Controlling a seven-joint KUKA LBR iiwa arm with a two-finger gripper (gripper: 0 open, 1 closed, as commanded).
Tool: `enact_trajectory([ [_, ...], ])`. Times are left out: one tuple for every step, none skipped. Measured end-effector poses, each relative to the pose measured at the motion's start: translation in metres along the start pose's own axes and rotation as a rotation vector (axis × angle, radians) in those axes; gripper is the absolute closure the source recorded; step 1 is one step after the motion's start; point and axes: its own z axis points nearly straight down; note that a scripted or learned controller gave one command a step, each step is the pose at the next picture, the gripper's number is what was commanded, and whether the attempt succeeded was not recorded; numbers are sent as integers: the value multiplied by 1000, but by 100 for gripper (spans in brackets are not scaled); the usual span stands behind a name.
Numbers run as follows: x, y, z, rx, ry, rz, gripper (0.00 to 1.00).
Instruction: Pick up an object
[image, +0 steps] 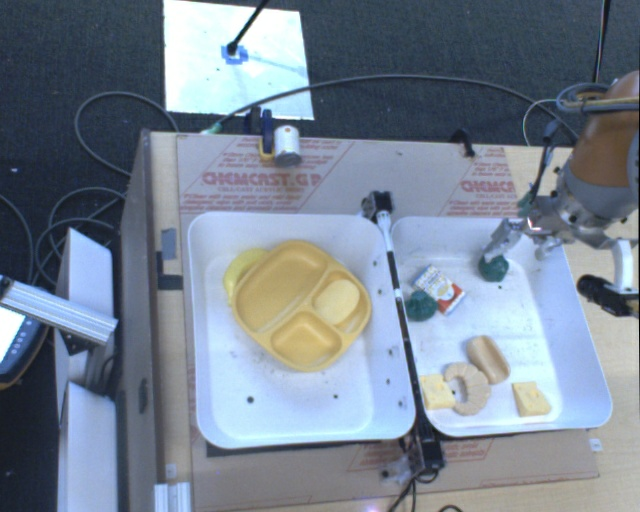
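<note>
Gripper (497, 250) w/ light-grey metal fingers low at approx 1 o'clock of the right white shallow bin (580, 330), tips right at a small dark-green lumpy object (493, 267).

Can't tell whether the fingers pinch the green lump or just touch its top (view too coarse), nor how wide they stand. Grey arm w/ orange band (608, 150) enters from 3 o'clock. Same bin: red-and-white small packet (440, 288) touching a second dark-green lump (420, 307) near 9 o'clock; tan bread-roll piece (488, 358), beige ring-shaped biscuit (468, 388), two yellow cheese-like blocks (436, 391) (531, 399) along 6 o'clock. Left white bin (215, 330) holds a yellow plastic compartment tray (300, 305), tilted, centre.
</note>
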Motion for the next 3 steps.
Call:
enact_trajectory([
  [10, 4, 90, 0, 1, -1, 0],
  [25, 32, 92, -3, 0, 0, 0],
  [25, 33, 80, -6, -1, -2, 100],
])
